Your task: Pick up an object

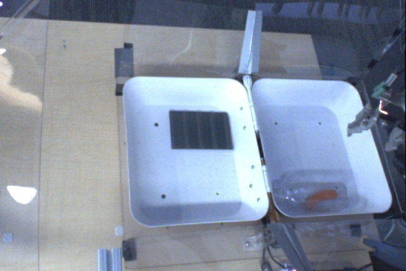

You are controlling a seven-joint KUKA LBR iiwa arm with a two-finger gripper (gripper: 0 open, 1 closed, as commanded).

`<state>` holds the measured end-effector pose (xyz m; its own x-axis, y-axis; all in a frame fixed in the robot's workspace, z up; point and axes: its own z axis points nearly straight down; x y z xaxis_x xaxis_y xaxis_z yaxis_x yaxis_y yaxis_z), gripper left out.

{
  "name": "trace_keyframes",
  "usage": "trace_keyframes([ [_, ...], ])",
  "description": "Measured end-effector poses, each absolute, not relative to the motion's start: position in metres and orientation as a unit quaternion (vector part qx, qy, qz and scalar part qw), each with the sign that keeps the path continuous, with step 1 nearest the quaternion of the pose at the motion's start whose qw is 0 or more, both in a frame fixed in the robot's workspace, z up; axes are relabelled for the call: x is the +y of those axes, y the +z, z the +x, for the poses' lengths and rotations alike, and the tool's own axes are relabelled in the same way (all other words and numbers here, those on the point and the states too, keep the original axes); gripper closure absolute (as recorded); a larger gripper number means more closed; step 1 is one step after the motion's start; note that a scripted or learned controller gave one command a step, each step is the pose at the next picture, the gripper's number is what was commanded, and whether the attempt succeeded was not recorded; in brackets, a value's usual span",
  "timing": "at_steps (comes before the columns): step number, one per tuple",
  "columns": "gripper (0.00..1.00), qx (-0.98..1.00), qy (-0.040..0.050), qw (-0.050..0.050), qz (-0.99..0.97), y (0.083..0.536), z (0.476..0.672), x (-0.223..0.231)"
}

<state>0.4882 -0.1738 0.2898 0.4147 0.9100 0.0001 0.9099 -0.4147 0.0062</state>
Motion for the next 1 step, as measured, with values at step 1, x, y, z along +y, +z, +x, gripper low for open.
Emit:
trace_keyframes([
  [1, 0.00, 0.551, 0.0005, 0.000, 0.834, 0.1212, 0.4875, -0.0870],
])
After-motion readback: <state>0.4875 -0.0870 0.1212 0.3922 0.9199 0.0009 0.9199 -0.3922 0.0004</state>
